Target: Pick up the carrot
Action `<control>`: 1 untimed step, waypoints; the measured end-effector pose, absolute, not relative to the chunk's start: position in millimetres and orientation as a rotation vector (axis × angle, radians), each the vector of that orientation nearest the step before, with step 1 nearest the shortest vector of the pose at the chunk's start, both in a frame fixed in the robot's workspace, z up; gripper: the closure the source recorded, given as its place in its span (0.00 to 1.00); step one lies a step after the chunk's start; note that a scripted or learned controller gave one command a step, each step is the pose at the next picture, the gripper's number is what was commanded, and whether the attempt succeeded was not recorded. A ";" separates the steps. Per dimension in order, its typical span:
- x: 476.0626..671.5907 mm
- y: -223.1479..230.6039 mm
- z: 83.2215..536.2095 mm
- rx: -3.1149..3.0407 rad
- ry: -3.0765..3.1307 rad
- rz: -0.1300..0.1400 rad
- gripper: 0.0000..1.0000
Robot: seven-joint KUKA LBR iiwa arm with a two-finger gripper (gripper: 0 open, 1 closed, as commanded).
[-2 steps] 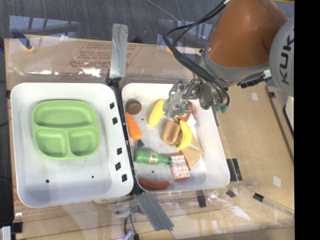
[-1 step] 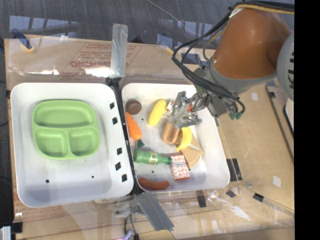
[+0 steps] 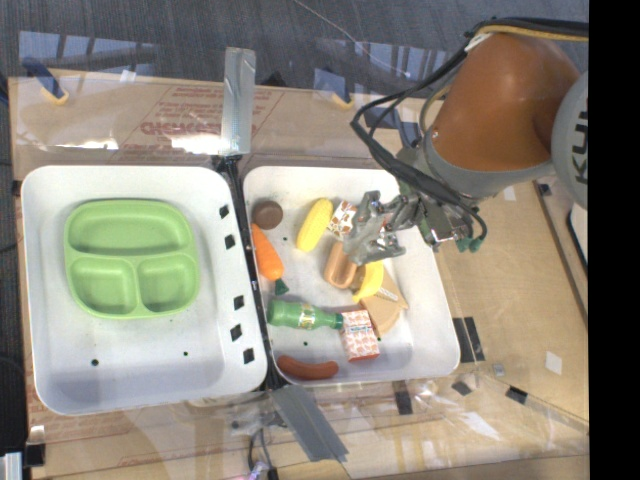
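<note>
Far to the left of the gripper [image 3: 368, 236], a green divided tray [image 3: 130, 256] is seen in the left bin [image 3: 60, 368]. The gripper is found low over the right bin [image 3: 432, 298], above a hot dog bun [image 3: 340, 266] and a yellow piece [image 3: 370, 280]. Just to its left a yellow corn cob [image 3: 315, 224] is laid, with a small brown round piece [image 3: 267, 213] further left. Below it a green bottle [image 3: 302, 316], a red-and-white carton [image 3: 359, 334], a tan wedge [image 3: 387, 313] and a sausage [image 3: 308, 369] are seen. The carrot [image 3: 267, 253] is located well left of the gripper, against the bin's left wall, with the corn cob lying between them. How far the gripper is parted cannot be told; nothing is seen gripped.
</note>
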State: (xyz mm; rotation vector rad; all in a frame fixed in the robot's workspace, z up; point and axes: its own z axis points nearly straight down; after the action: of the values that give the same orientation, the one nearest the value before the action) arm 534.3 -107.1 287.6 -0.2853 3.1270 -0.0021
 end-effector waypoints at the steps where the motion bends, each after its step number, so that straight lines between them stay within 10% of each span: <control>1: 542.7 -77.1 290.2 0.389 3.113 -0.001 1.00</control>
State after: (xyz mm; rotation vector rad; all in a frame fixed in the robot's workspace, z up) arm 542.7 -77.1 290.2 0.3894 3.1129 -0.0005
